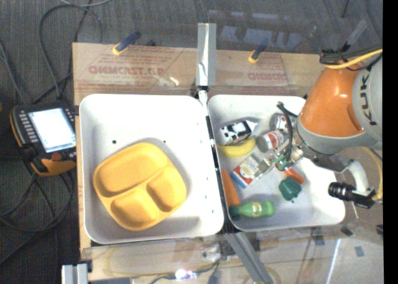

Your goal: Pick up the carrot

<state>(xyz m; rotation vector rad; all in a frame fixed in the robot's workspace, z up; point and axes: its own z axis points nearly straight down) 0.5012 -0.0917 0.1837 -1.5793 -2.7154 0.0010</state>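
Orange against white, the carrot lies along the left wall of the right bin, in the lower middle of the frame, its tip pointing down toward a green bottle that rests just beside it along the bin's lower edge. Being tucked into the wall, it will probably leave little room for a finger on that side. To its upper right lie a small packet, a banana and a black-and-white toy, with a can farther right. The arm reaches in from the right of the frame, its grey and orange body covering the bin's upper right corner, and the gripper hangs over the middle of the bin, above a small green and orange piece and well apart from the carrot. Whether the claw is spread or closed cannot be told, since the wrist hides it from above, and nothing can be seen in its grasp. The left bin bears a yellow divided plate, lying untouched. Judging by this, the pick has yet to start: the gripper would need to travel lower left to reach the carrot.
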